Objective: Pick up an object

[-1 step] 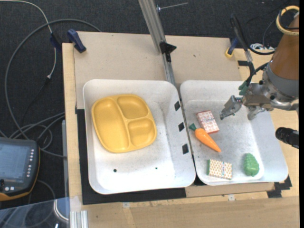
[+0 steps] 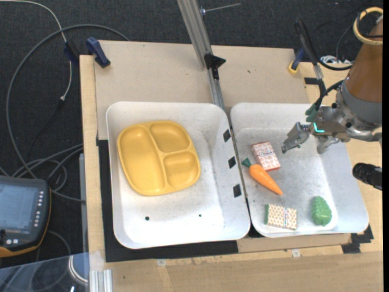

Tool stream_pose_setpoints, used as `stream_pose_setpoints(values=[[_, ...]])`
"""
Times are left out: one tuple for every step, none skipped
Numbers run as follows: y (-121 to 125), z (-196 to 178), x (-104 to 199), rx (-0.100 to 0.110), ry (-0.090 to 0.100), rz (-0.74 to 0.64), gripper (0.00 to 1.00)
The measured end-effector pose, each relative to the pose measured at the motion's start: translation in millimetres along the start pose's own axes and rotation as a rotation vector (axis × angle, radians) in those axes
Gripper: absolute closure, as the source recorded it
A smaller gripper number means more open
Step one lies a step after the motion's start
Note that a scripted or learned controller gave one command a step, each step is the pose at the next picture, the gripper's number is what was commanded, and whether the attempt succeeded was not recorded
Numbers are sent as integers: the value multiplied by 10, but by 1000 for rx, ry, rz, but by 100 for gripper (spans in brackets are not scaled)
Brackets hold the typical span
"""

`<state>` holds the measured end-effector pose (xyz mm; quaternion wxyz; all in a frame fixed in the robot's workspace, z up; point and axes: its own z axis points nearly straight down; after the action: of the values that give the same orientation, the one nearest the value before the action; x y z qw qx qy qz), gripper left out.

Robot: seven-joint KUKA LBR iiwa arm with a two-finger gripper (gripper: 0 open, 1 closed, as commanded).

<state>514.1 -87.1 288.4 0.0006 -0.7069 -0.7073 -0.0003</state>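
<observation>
Cables (image 2: pixel 36 132) trailed over the dark floor at the far left, beside one grey handheld control pendant (image 2: pixel 23 215) with a screen. On the pale wooden bench (image 2: pixel 152 72) sat two shallow white bins side by side. The left white bin (image 2: pixel 176 230) held one thing — a yellow plastic plate with three compartments (image 2: pixel 159 157), lying flat toward the bin's left half. One slanted aluminium bar (image 2: pixel 194 23) ran down from the top to the gap between the bins.

The right white bin (image 2: pixel 352 193) held four things: one small pink-and-white box (image 2: pixel 266 156), one orange toy carrot with a green tip (image 2: pixel 265 178) just below and touching or nearly touching it, one flat patterned packet (image 2: pixel 281 216) near the front rim, and one green knobbly toy vegetable (image 2: pixel 321 212) to its right, apart from it.

Above the bin's upper right part hung the grey two-finger gripper (image 2: pixel 310 137), just right of the pink box, with nothing between its fingers; whether they were spread or pressed together could not be told.
</observation>
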Motion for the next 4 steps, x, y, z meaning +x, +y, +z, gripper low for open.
stream_pose_setpoints(values=[[-38, 626, 8, 8, 1, 1, 0], [42, 1170, -35, 7, 1, 1, 0], [27, 1652, -124, 7, 1, 2, 0], [48, 1514, -113, -1, 1, 1, 100]])
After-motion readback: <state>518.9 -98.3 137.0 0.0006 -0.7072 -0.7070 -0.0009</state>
